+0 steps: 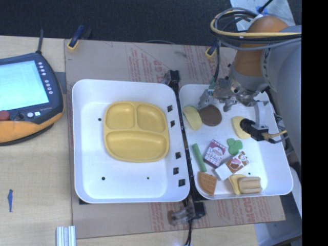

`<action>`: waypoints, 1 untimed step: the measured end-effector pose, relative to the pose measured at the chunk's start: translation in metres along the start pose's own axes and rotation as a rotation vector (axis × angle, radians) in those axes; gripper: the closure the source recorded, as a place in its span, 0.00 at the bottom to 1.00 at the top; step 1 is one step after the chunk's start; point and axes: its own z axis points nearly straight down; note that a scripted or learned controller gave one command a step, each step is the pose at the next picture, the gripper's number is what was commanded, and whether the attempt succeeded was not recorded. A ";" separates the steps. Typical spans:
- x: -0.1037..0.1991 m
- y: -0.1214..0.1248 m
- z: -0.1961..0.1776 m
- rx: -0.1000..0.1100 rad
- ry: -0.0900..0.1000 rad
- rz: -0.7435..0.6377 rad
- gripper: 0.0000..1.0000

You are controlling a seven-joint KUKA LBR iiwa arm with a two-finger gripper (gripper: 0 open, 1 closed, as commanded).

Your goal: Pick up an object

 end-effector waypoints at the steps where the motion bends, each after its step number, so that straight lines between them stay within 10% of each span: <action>1: -0.007 0.014 0.038 0.001 0.000 0.001 0.00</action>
